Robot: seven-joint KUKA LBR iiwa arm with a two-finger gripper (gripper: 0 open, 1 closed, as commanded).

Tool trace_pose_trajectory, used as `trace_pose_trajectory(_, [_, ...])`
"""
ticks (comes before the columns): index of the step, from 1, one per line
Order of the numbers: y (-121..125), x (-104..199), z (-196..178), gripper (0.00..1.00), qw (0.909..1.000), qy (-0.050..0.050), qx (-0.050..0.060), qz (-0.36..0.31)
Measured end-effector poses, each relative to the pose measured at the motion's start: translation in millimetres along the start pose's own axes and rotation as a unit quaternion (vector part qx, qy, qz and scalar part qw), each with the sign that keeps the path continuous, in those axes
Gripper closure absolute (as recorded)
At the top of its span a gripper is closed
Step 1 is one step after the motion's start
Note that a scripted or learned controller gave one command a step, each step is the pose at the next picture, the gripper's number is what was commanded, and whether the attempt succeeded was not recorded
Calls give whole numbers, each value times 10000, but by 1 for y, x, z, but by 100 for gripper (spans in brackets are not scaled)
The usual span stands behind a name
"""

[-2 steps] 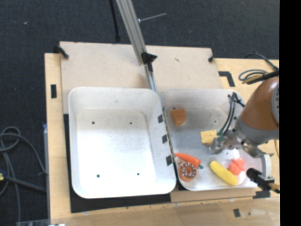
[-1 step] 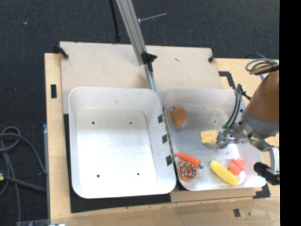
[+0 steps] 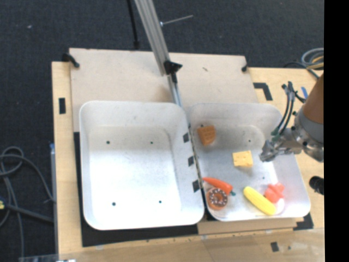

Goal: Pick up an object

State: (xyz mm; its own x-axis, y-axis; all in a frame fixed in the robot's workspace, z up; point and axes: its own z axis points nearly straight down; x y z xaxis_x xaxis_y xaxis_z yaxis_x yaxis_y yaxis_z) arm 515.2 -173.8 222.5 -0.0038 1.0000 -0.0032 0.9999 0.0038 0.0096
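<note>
Most of the arm (image 3: 312,113) cut off at right, claw (image 3: 266,154) too blurred to tell its state.

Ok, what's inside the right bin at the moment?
The right bin holds a brown block, a yellow cube, a carrot, a round brown piece, a yellow banana and a red piece. The gripper covers a little of the floor beside the cube.

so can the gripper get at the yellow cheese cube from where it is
Probably yes: the gripper sits just right of the cheese cube, which lies apart from the other items in the right bin, nothing between them.
</note>
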Motion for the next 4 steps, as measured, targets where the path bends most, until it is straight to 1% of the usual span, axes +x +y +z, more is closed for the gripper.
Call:
trace_pose_trajectory(1, [2,-3,-44,100,10000,4,11,-4])
trace_pose_trajectory(2, [22,51,-33,100,10000,16,45,-11])
trace_pose_trajectory(3, [32,104,-41,100,10000,22,36,-21])
trace_pose_trajectory(4, [48,165,-35,100,10000,18,41,-18])
